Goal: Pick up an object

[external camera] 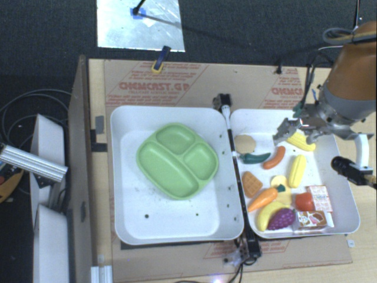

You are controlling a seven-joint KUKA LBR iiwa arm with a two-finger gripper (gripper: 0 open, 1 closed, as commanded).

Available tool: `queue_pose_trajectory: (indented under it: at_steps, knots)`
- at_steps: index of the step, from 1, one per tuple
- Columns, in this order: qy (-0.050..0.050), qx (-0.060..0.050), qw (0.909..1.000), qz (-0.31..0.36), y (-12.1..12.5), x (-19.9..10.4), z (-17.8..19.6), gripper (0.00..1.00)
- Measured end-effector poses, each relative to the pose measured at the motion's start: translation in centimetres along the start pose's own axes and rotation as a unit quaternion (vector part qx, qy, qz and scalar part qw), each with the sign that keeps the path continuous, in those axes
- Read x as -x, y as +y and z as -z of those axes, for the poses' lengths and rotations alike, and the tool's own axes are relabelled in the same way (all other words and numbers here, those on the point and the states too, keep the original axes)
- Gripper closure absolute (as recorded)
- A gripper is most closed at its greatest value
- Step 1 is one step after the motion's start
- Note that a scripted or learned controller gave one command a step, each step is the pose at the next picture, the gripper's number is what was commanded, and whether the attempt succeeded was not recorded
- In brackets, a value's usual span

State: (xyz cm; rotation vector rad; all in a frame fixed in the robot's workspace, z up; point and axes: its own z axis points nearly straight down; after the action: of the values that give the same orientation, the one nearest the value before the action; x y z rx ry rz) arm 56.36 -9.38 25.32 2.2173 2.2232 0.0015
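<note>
Claw (298, 130) over banana (300, 141), long axis left-right

Cardboard-topped bench (177, 78), 2 white bins: left bin (126, 175), right bin (347, 211)

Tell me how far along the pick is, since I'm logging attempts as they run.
Done: the gripper is over the right bin, at its upper part among the toy food. In hand: it sits right at a yellow piece, but a grasp cannot be confirmed from this angle. Left: lifting something clear; the carrot, grapes and corn lie in the bin, and the green plate sits in the left bin.
</note>
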Motion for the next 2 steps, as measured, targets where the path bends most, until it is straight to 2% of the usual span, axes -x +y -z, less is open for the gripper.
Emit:
queue_pose_trajectory:
  at_steps: [1,2]
  knots:
    - [0.000,-0.003,1.0000,-0.003,1.6,5.4,-8.6,0.00]
    - [0.000,-0.004,1.0000,-0.003,-0.9,8.3,-15.8,0.00]
